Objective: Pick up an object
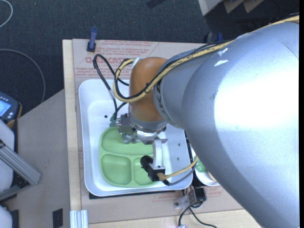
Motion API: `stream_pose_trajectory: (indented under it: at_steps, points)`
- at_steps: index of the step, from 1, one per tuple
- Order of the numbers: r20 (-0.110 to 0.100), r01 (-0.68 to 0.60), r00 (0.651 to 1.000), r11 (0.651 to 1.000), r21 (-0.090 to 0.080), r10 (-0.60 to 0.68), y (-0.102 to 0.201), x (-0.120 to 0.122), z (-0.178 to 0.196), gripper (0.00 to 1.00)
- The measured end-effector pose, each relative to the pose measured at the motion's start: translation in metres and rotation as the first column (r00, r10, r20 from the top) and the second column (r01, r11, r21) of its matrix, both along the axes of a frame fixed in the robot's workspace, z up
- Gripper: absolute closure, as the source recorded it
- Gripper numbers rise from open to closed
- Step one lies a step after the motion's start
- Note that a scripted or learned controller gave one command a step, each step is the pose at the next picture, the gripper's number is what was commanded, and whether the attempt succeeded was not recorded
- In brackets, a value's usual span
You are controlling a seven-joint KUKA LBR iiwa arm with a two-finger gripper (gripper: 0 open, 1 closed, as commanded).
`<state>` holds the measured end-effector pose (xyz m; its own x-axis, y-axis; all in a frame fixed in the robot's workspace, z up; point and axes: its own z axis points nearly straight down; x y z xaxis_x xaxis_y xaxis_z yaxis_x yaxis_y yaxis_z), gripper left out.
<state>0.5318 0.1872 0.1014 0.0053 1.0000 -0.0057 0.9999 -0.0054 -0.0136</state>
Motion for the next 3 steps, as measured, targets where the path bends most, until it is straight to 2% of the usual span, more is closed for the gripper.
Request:
stream_pose_trajectory:
  at_steps: [1, 2, 3]
  points:
    - [0.032, -0.011, 0.999, 1.0, 0.015, 0.01, 0.04, -0.002, 0.25, 1.0]
    - [-0.001, -0.002, 1.0, 1.0, 0.001, 0.002, 0.012, -0.057, 0.123, 1.0]
    - [0.014, -0.004, 1.0, 1.0, 0.006, 0.004, 0.014, -0.053, 0.14, 1.0]
